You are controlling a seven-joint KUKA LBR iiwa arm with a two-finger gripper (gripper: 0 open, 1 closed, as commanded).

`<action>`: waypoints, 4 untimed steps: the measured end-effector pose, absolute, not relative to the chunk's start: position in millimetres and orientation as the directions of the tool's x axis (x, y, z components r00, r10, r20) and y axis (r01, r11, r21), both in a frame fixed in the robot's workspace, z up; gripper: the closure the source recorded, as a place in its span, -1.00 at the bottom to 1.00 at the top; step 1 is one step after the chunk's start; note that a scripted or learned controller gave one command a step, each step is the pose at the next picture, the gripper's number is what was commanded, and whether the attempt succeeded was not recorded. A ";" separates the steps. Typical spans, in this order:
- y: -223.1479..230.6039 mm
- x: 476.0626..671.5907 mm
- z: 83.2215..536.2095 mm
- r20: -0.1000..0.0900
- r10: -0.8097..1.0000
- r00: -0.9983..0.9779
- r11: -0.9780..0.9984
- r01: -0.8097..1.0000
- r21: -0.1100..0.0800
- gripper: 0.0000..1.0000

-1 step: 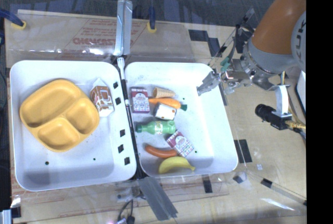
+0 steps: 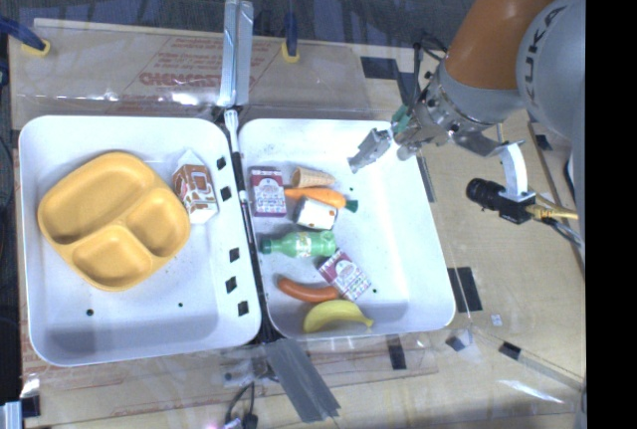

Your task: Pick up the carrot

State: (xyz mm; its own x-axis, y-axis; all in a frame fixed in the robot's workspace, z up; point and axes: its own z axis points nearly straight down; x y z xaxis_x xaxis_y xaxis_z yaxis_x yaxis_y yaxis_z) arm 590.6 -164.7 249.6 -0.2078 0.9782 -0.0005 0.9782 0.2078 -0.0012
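The gripper [image 2: 364, 154] is seen above the right bin's [image 2: 423, 248] upper right part; finger state cannot be determined. The carrot [image 2: 317, 197] is located mid-bin, touching a white block [image 2: 318, 214], apart from the gripper.

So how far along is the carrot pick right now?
Nothing looks done yet: the carrot lies in the right bin, among the cartons and beside the green bottle. In hand: the end effector hangs over the bin's upper right part, apart from the carrot and with nothing between its fingers. Left: move over the carrot, descend, grasp, lift.
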 end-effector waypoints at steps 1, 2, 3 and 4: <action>-156.3 601.2 139.5 0.002 0.825 -0.565 0.565 0.825 -0.002 -1.00; -164.6 569.4 204.4 -0.001 0.916 -0.401 0.401 0.916 0.000 -1.00; -148.2 534.4 213.2 0.002 0.899 -0.438 0.438 0.899 -0.003 -1.00; -178.4 590.5 241.1 -0.001 0.848 -0.530 0.530 0.848 0.000 -1.00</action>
